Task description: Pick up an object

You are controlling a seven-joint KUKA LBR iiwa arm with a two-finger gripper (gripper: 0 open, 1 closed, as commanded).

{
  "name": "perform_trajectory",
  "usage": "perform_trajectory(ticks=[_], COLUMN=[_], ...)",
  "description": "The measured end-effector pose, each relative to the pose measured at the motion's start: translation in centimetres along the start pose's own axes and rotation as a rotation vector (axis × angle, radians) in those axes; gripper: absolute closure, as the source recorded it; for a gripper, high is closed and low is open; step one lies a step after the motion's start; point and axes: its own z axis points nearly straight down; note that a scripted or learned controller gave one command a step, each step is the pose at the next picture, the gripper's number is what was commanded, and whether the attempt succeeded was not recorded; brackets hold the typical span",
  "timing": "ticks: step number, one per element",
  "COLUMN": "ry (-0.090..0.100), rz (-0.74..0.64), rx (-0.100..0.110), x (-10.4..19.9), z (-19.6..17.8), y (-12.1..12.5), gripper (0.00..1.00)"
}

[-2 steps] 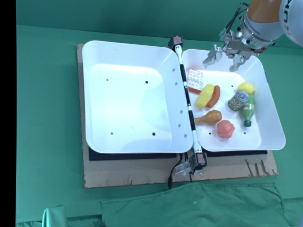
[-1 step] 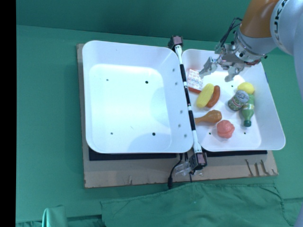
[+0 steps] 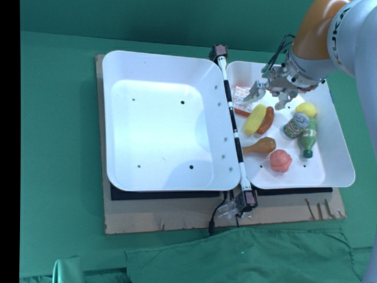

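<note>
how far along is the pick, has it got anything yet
Done: the arm has reached over the right bin, with the end effector open above the corn and sausage. In hand: nothing sits between its fingers. Left: descend, close on one item and lift it; all toys lie in the bin.

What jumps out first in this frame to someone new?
Probably the grey arm with its orange band reaching in from the right, its gripper hovering over the right bin above a small red-and-white packet. Next, the bright cluster of toy food there: yellow corn, a drumstick, a green bottle. The left bin is a big white contrast beside it.
</note>
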Motion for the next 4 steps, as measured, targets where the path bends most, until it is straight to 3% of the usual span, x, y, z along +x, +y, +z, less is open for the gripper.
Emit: perform_trajectory(ticks=[1, 2, 3, 4], ry=[-0.004, -0.004, -0.001, -0.001], rz=[-0.002, 0.002, -0.002, -0.001], rx=[-0.022, -0.029, -0.013, -0.013], x=[-0.2, -0.2, 0.0, 0.1], z=[1.0, -0.2, -5.8, -10.3], y=[0.5, 0.6, -0.1, -0.1], gripper=[0.00, 1.00, 1.00, 1.00])
